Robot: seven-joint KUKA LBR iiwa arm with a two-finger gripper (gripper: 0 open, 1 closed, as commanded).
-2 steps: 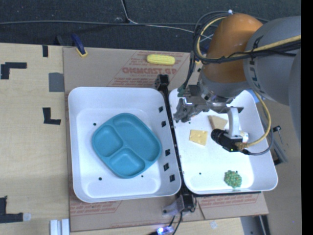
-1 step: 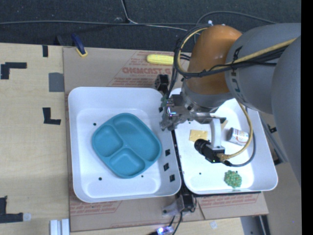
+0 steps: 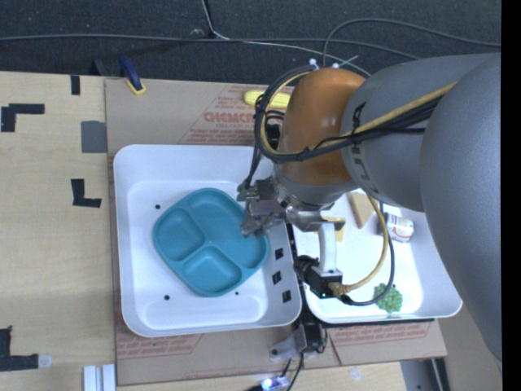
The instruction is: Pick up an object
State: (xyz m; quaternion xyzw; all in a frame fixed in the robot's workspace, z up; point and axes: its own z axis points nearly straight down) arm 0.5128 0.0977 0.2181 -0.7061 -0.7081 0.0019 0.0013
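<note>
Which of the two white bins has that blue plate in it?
The left bin holds the blue plate, a divided one with three sections. The right bin holds small bits instead, such as a green piece near its front edge.

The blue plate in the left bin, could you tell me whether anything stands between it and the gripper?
Nothing visible does. The gripper is right at the blue plate's right edge in the left bin, with no other item between them.

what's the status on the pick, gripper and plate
Gripper low over right edge of blue plate in left bin, grip unclear. Plate flat in bin. Small items in right bin, green piece; nothing blocking.
</note>
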